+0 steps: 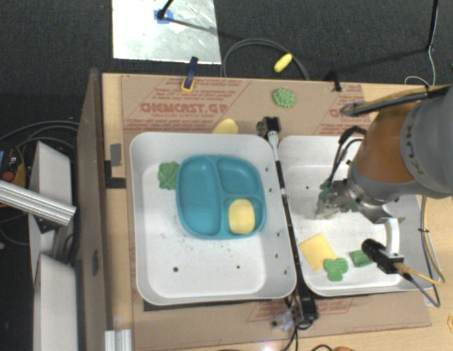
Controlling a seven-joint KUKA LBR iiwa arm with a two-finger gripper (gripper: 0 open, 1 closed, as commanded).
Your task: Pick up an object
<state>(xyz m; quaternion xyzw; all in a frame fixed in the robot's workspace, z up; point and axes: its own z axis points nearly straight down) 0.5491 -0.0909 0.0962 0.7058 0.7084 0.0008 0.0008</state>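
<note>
At the left of the cardboard-topped desk stands the left bin, shallow and white. A green leafy piece lies on its floor, touching the left edge of a teal divided plate. A rounded yellow lump rests in the plate's near right compartment, and the other compartments hold nothing. Just beyond the far rim of this bin, a second yellow piece sits on the desk, and farther off to the right lies a knobbly green disc. The right bin stands beside the left one, their long rims touching. The grey arm, with its orange band, reaches in from the right and carries the tool down into the left middle of the right bin, above bare white floor. Whether the tool is spread or pressed together cannot be told from this angle, and nothing is seen held in it. The candidate objects lie on the near side of the tool, apart from it. These are a yellow wedge close to the bin's left wall, a green floret touching the wedge's near right corner, and a small green block just to the right of the floret.
</note>
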